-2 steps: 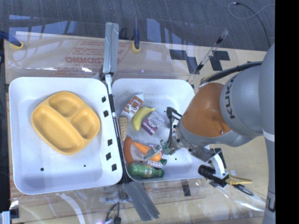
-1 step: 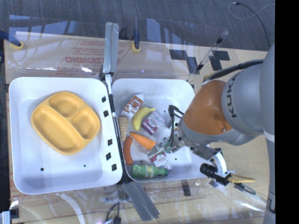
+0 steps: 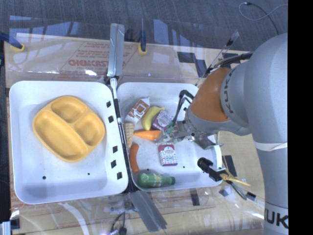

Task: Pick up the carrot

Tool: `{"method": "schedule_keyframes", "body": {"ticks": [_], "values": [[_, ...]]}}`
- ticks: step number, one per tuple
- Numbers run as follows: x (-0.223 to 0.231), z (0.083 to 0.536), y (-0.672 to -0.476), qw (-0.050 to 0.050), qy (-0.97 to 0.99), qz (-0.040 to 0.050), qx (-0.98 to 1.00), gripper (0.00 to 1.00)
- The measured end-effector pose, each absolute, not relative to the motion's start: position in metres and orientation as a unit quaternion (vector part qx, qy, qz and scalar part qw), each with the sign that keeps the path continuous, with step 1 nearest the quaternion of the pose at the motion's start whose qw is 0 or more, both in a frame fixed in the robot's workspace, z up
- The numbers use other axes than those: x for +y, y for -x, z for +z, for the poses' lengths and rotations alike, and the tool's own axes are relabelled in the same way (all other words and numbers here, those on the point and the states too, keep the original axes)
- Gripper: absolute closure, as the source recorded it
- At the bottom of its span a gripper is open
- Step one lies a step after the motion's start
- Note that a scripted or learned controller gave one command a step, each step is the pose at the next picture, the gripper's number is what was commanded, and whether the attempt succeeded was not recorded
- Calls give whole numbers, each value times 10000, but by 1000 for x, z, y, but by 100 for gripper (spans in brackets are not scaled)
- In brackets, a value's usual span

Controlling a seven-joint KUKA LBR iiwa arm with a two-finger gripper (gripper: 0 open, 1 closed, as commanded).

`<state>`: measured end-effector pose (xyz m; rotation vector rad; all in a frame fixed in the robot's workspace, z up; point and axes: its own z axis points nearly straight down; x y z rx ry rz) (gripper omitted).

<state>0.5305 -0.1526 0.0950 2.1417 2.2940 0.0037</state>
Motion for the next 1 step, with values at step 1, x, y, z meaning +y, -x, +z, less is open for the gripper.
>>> {"method": "schedule_keyframes", "body": {"ticks": [1], "values": [[-101, 93, -619, -18, -6711, -41, 7414, 100]]}}
